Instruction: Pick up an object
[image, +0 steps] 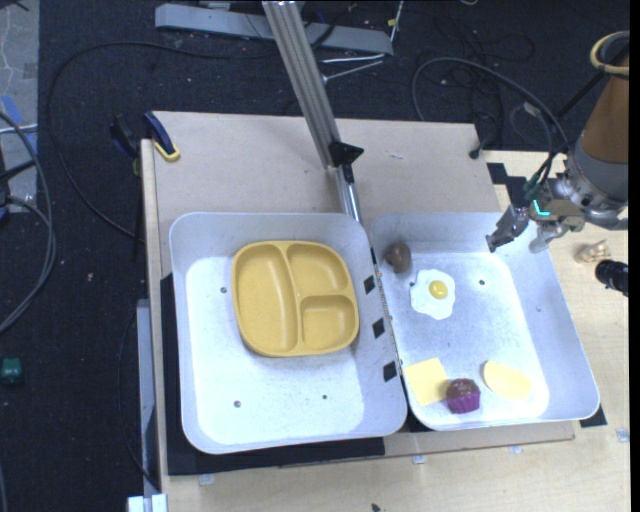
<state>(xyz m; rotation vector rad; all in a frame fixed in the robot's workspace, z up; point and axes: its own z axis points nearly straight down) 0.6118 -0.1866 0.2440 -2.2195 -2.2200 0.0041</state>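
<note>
I see the end effector (527, 230) released and grasping nothing, above the far right corner of the right bin (560, 330). The nearest target, the fried egg (435, 293), lies flat, so I fear the fingers slip over it. The brown ball (398, 256) sits beside the egg and may be knocked.

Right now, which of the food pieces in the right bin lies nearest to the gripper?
The fried egg, white with a yellow yolk, lies nearest to the gripper. The brown piece sits farther left, and the other three lie along the bin's near edge.
</note>
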